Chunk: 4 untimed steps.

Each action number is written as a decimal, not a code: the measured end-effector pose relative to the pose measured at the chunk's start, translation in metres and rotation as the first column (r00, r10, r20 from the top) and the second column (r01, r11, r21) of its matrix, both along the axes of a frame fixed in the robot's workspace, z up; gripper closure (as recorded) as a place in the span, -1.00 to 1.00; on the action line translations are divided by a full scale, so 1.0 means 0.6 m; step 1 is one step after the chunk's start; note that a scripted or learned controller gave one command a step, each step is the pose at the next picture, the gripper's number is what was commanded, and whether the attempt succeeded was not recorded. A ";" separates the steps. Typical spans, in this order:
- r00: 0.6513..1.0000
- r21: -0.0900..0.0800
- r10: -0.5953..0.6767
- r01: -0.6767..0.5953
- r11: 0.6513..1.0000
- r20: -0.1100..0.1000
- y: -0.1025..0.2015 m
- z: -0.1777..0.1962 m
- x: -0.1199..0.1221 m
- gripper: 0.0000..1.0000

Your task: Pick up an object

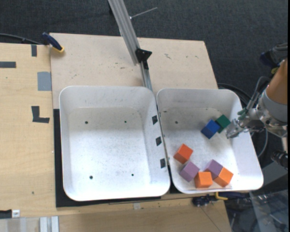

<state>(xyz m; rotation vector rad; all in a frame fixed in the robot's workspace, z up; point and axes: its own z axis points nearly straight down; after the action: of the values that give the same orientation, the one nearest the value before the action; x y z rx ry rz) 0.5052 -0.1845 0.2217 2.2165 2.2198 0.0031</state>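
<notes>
Blocks: blue [210,128], green [223,122], orange, purple in right bin [245,174]; gripper [235,129] state unclear

Left white plastic bin [72,129]: open floor throughout, unobstructed from above. Right white plastic bin [193,100]: far-left corner and centre floor open. Blocked along the near wall by a tight cluster of two purple cubes [189,170] [214,167] and two orange cubes [203,179] [224,177]; third orange cube [183,153] stood apart. Crowded near the right wall by touching blue cube [210,128] and green cube [223,123], with the two-finger gripper [233,131] just beside. Slanted grey metal rail [125,25] crossed above the far bench.
</notes>
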 end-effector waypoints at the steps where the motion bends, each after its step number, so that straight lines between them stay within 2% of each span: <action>1: 1.000 0.000 0.000 0.000 1.000 0.000 0.000 0.088 0.002 1.00; 2: 1.000 0.003 0.005 -0.005 1.000 -0.004 0.081 0.093 0.021 1.00; 3: 1.000 0.003 0.004 -0.004 1.000 -0.007 0.157 0.066 0.054 1.00; 4: 1.000 0.002 0.004 -0.004 1.000 -0.008 0.232 0.042 0.071 1.00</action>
<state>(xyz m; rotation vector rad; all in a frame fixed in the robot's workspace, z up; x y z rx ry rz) 0.5478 -0.0450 0.2468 2.2173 2.2292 -0.0028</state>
